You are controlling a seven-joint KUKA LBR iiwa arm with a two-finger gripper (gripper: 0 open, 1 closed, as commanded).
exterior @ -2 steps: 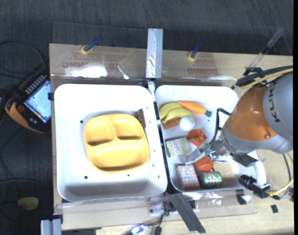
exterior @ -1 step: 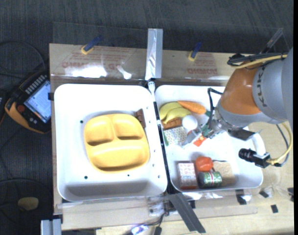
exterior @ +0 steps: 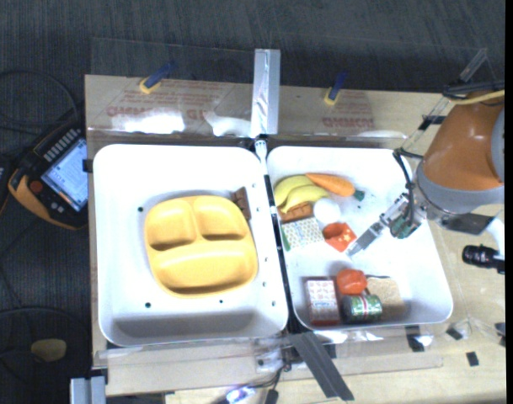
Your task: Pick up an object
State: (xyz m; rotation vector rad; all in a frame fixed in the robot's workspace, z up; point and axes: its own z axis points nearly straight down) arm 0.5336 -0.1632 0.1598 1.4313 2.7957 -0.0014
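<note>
The right bin (exterior: 424, 263) holds the objects. Two yellow bananas (exterior: 294, 192) and an orange carrot (exterior: 330, 183) lie at its back left, with a white egg-like ball (exterior: 326, 211) just in front of them. A small red block (exterior: 338, 235) sits mid-bin beside a checkered packet (exterior: 302, 234). Along the front lie a printed box (exterior: 321, 300), a red tomato-like piece (exterior: 350, 280), a green can (exterior: 361, 308) and a tan slice (exterior: 386, 290). My gripper (exterior: 363, 241) reaches in from the right, slanting down-left, its tip just right of the red block.
The left bin (exterior: 113, 251) carries a yellow divided tray (exterior: 201, 242) with a small brown piece (exterior: 241, 200) at its back right corner. A metal divider post (exterior: 265, 91) stands behind the bins. A handheld controller (exterior: 58, 179) lies off the bench to the left.
</note>
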